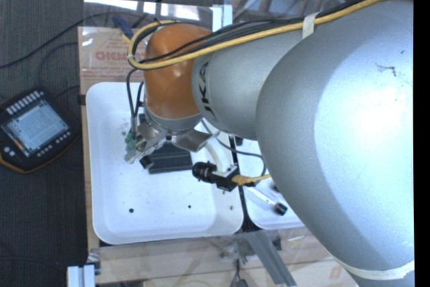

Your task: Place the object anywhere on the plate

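My grey arm with its orange band (171,70) reaches over the left white bin (154,218) and covers much of it. The gripper (166,160) appears as a dark block low over the bin's middle, under the wrist. A small green and white part (132,139) sticks out at the wrist's left side; I cannot tell whether it belongs to the arm or is an object. The arm hides whatever lies beneath it.
A strip of the right bin (265,220) shows beside the arm, with a thin white stick with a dark end (272,203) lying in it. A black cable with a yellow connector (222,177) hangs from the arm. A control pendant (33,128) lies at the left.
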You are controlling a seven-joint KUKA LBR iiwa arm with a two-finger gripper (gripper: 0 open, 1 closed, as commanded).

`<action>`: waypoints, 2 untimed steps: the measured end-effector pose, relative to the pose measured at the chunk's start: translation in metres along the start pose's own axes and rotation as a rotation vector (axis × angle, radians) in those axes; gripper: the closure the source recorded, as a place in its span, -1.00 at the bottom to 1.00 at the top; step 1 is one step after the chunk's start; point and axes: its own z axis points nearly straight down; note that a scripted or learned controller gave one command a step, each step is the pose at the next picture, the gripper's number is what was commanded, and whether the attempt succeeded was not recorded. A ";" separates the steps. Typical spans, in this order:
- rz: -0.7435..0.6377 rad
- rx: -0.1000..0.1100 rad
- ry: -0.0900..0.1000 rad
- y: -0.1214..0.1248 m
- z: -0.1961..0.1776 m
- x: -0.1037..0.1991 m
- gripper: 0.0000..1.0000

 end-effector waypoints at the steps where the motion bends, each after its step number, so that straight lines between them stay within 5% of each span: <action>1: -0.153 -0.003 -0.003 0.038 -0.090 -0.021 1.00; 2: -0.267 -0.002 -0.002 0.012 -0.079 0.000 1.00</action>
